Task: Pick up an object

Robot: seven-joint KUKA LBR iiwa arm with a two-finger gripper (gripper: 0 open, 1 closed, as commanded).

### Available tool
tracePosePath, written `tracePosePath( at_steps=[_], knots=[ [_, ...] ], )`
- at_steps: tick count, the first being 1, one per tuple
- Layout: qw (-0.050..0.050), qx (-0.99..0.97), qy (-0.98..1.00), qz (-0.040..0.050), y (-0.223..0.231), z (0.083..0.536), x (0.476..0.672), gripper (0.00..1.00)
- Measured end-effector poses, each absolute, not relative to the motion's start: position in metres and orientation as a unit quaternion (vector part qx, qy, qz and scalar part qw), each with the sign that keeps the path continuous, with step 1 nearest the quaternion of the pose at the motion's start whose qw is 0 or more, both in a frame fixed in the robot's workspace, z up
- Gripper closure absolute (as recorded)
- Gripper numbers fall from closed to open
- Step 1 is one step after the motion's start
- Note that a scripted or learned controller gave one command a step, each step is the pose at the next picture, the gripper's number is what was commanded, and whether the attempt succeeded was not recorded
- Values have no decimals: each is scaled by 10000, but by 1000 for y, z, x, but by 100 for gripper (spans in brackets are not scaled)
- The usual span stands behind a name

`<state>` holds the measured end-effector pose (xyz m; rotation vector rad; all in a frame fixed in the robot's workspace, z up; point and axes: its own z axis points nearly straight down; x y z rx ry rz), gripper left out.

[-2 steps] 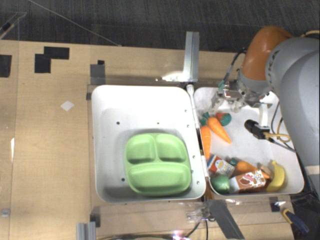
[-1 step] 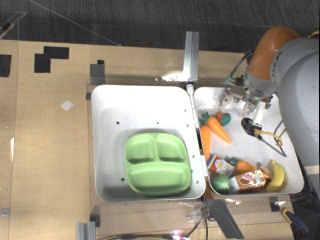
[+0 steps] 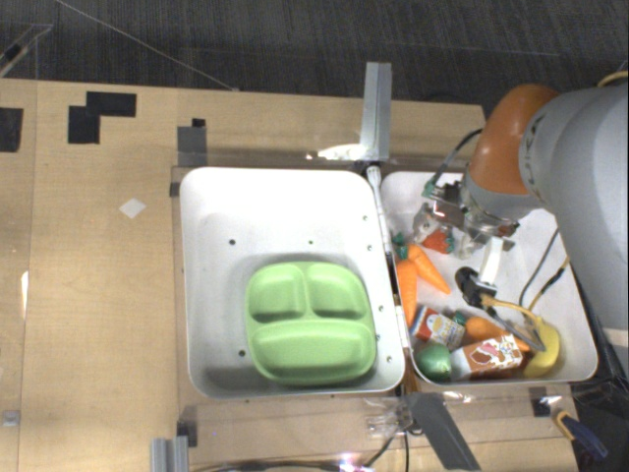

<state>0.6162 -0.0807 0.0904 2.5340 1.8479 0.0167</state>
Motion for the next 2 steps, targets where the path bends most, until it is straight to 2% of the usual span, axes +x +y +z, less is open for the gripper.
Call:
tracePosePath(
  at_steps=[1,2],
  knots=[
    [50,8082,5888,97,-79,104,619,100],
    [10,7671,6415,23,-16,211,583,100]
  ],
)
